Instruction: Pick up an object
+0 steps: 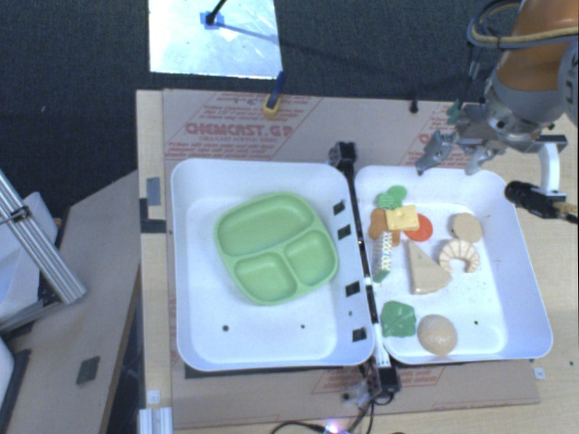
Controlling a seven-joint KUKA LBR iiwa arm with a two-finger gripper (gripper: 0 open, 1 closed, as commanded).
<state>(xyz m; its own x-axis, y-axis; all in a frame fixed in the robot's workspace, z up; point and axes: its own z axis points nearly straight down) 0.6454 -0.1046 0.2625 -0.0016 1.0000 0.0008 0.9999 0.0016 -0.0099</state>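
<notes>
Below, two shallow white bins are shown side by side on the table (109, 233). The left bin (194, 242) is occupied by a green divided plate (275, 246) with three compartments, lying near its centre.

The right bin (520, 287) is seen to hold a cluster of toy food items. A green broccoli piece (393, 196) lies near the far left corner, with a yellow block (402, 217) just in front of it and a red-orange disc (420, 229) touching that block on the right. A pale strip with coloured dots (385, 253) is laid along the left wall. A beige wedge (423, 271) is placed near the middle, with a croissant-shaped piece (461, 256) just beside it and a round tan biscuit (466, 227) behind that. At the near end, a green leafy piece (397, 319) and a cream ball (437, 334) are set next to each other.

The claw (457, 152) is held over the far rim of the right bin, apart from every item. Its two fingers (431, 155) are spread apart, and nothing is seen between them. The orange band of the arm (543, 25) is visible at the upper right.

A silver sheet (214, 25) lies on the dark floor beyond the table.
</notes>
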